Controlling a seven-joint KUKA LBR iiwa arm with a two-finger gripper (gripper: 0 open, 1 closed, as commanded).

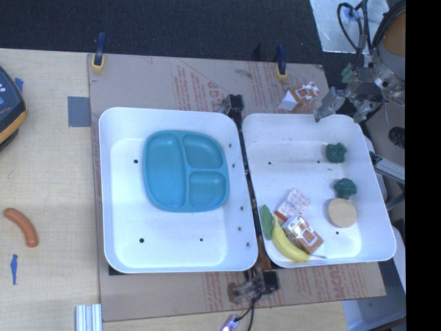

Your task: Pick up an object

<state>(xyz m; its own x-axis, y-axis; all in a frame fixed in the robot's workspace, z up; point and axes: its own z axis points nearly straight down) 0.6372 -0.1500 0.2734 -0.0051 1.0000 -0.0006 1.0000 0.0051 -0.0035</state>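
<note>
My gripper point(342, 111) hangs over the far rim of the right bin point(386, 219), at the view's upper right. Its two fingers stand apart, open, with nothing between them. Inside this bin lie two dark green broccoli pieces point(336, 152) point(344, 187), a round tan biscuit point(342, 213), a yellow banana point(288, 244), two red-and-white snack packets point(295, 201) point(305, 234) and a small green pod point(266, 219). The nearest object to the gripper is the upper broccoli piece, just below it in the view.
The left bin point(124, 240) holds a blue divided plate point(186, 169). Another snack packet point(301, 96) lies on the cardboard beyond the right bin. A toy sausage point(22, 226) and a yellow-edged device point(8, 107) sit on the bench at far left.
</note>
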